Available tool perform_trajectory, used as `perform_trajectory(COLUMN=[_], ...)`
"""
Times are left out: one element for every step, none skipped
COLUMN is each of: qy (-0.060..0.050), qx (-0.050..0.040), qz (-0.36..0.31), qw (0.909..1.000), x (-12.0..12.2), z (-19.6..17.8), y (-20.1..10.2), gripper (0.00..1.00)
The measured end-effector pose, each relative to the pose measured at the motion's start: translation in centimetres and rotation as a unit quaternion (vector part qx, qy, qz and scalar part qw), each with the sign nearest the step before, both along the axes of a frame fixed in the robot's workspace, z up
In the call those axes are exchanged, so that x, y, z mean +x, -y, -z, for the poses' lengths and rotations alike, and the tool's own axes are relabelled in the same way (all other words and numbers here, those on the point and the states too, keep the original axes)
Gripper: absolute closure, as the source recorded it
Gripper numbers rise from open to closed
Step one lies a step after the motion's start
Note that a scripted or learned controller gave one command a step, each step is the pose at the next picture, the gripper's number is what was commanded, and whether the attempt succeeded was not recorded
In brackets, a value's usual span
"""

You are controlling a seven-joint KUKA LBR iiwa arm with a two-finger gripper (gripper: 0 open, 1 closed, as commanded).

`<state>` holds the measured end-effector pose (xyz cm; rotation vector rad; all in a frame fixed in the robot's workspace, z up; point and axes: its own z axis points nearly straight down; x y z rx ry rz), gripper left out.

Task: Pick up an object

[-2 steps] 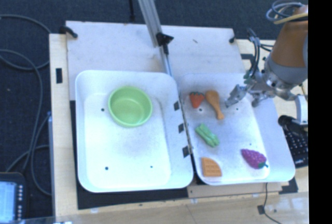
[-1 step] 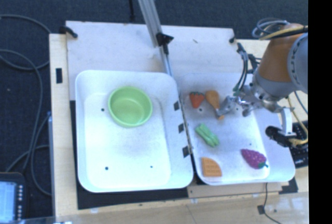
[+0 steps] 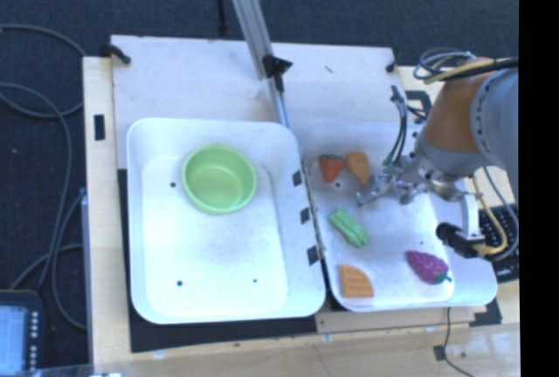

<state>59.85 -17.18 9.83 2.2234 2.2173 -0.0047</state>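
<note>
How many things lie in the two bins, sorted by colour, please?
Green: 2, the bowl and the bean pod
Orange: 3, the strawberry, the carrot and the waffle
Purple: 1, the grapes
Total: 6

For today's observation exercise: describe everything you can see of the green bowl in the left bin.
The green bowl is a small, round, light-green dish, plastic by its look, with a smooth rim and a shallow hollow. It stands upright, mouth up, with nothing visible inside. It sits on the floor of the left bin, in the upper part, nearer the far wall. Nothing else touches it; the gripper is over the right bin, well apart from it.
</note>
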Motion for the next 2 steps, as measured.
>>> perform_trajectory(qy=[0.003, 0.004], qx=[0.0006, 0.0013], qz=[0.001, 0.001], qw=[1.0000, 1.0000], x=[0.2, 0.3], z=[-1.4, -6.4], y=[0.0, 0.9], gripper=[1.00, 1.00])
